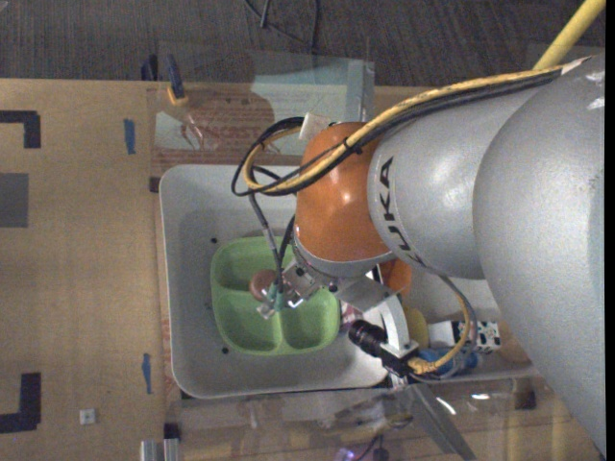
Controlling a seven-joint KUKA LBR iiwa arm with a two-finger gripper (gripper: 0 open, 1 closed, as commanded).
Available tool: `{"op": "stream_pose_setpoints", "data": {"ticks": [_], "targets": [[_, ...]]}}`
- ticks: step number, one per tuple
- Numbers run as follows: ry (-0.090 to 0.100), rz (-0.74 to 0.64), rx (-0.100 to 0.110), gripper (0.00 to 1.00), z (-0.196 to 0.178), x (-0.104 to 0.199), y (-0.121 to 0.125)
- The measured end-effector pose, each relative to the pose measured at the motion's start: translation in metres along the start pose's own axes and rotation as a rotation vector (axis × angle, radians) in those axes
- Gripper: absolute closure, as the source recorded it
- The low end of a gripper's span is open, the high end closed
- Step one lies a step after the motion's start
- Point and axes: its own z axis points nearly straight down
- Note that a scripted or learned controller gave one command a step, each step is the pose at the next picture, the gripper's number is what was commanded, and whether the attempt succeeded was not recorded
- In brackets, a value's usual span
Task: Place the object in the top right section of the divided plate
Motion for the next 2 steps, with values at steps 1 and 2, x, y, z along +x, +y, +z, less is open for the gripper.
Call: {"op": "stream_pose_setpoints", "data": {"ticks": [1,2], "targets": [[-0.003,-0.696,-0.004,1.00,-0.104,-0.021,-0.014],[-0.006,-0.975,-0.004,1.00,-0.230,-0.082,-0.069]]}}
